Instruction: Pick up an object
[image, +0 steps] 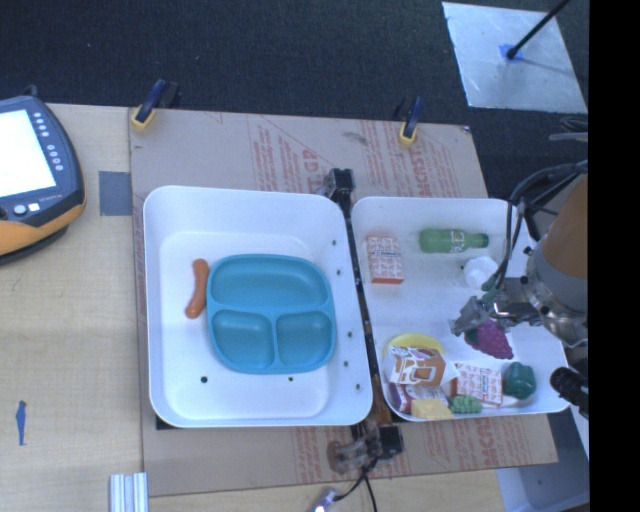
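In the right white bin (440, 210), near its right side, lies a small bunch of purple plastic grapes (494, 338). It rests on the bin floor, just under the metal gripper (478, 316), which seems to touch its upper left part. A dark green round object (518, 380) lies just beside it, lower right, and a small white object (480, 270) lies above it.
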